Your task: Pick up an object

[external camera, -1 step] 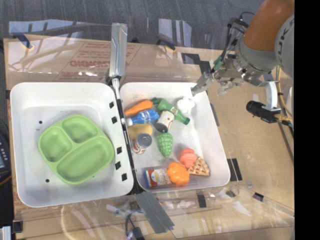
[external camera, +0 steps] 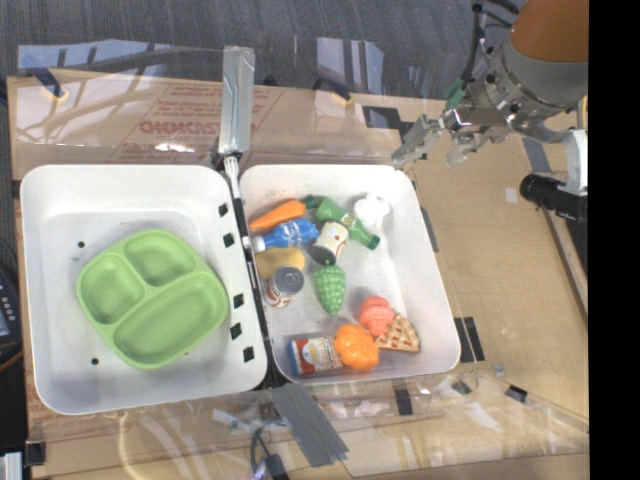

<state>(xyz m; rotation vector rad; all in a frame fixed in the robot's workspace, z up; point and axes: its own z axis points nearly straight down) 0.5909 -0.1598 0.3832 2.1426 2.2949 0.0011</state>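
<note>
Approach stage, by my reading: hand [external camera: 425, 146] hung above the tabletop [external camera: 500, 268] just past the one-o'clock corner of the right bin [external camera: 432, 288], carrying nothing; whether its tips were spread or pressed together could not be told at this size. All candidates lay in the right bin. Orange carrot [external camera: 278, 213] and blue bottle [external camera: 287, 235] at eleven o'clock, a white piece [external camera: 371, 208] with a green bottle [external camera: 342, 214] at one, green ridged cone [external camera: 330, 288] near centre, a small tin [external camera: 288, 282] at nine. At five to six o'clock, pink piece [external camera: 376, 314], waffle wedge [external camera: 399, 335], orange fruit [external camera: 356, 348] and labelled can [external camera: 313, 354] touching in a cluster. Next move probably called for swinging toward seven o'clock over the bin and descending on a piece with free sides; the cone looked likeliest. Left bin [external camera: 50, 268] held a green divided plate [external camera: 152, 296]. Tabletop was brown cardboard, taped at the edges; grey carpet [external camera: 150, 3] at twelve.
</note>
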